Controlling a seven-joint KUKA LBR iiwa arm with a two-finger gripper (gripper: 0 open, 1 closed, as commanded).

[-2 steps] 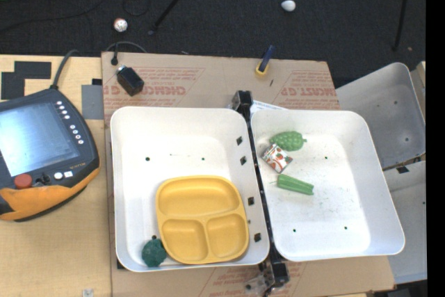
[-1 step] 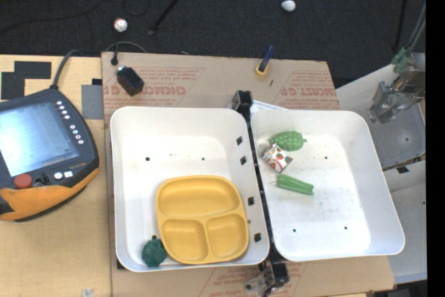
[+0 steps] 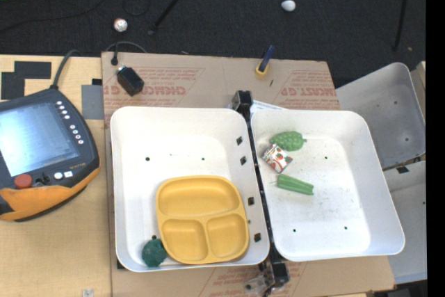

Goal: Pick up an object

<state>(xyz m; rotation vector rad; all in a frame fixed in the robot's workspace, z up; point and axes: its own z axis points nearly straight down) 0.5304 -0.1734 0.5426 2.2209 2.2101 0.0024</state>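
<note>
I have both bins under the camera from my station: the left white bin (image 3: 132, 149) carries a yellow divided tray (image 3: 201, 218) toward its near side, with a small dark green lump (image 3: 154, 252) tucked at the tray's near-left corner. The right white bin (image 3: 348, 219) holds the likelier candidates, all clustered at its far-left, close to the divider between the bins: a bumpy green toy (image 3: 289, 141) farthest back, a small red-and-white carton (image 3: 277, 158) just beside it on the near-left, and a green stick-shaped piece (image 3: 295, 185) a little nearer to me. That stick lies with its long axis running left to right, slightly tilted down toward the right. As for the jaws, I cannot tell their state. Since the arm enters from the right, I judge the right bin's cluster the closer reach, and the stick, lying apart from its neighbours, the cleanest target, taken across its short width.
</note>
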